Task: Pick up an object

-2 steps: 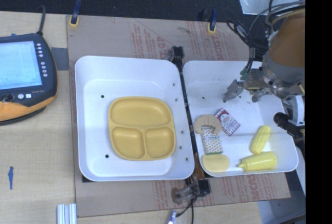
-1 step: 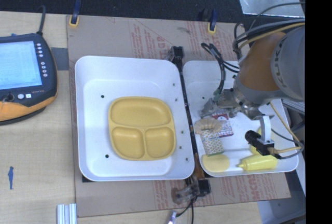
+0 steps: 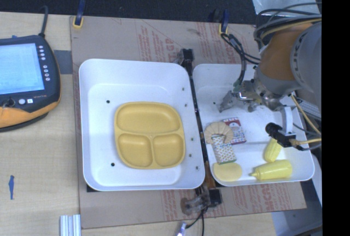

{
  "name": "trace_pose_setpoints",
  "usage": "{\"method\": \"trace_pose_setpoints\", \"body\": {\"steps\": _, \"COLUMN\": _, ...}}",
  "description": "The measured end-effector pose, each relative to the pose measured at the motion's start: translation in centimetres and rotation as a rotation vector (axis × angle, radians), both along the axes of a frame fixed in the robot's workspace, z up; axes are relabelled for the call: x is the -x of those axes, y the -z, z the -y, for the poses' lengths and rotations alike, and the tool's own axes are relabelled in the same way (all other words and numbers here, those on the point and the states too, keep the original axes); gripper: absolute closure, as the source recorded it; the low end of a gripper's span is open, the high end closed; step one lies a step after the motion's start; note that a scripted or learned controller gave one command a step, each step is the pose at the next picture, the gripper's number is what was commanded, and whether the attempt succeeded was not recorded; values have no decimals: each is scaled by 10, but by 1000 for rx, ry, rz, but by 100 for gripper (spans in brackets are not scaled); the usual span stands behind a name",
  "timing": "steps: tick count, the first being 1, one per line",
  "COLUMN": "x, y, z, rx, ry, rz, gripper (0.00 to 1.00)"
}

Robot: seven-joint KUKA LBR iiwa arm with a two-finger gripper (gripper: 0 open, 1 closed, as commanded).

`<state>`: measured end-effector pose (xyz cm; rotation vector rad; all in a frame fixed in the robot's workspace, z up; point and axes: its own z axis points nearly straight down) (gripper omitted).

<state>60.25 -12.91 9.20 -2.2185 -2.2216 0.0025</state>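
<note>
While the gripper hovers over the right bin, its fingers seemingly spread, empty.

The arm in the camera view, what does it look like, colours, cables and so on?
The arm is a thick rounded grey body with a broad orange band above the wrist. Below the band sits a metallic silver gripper assembly with thin grey fingers. Black cables loop over the top of the arm, and another black cable runs down beside the wrist.

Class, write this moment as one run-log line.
arm: over right bin | gripper: above bin floor, holding nothing | yellow bottle: lying in right bin | yellow tray: left bin
</note>
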Motion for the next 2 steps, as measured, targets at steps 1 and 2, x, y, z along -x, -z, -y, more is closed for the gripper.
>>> {"method": "trace_pose_setpoints", "body": {"steps": 1, "x": 46, "y": 1, "z": -21, "rx": 1, "ry": -3, "rz": -2, "gripper": 0}}
{"method": "trace_pose_setpoints", "body": {"steps": 2, "x": 46, "y": -10, "z": -19, "rx": 3, "ry": -5, "rz": -4, "gripper": 100}}
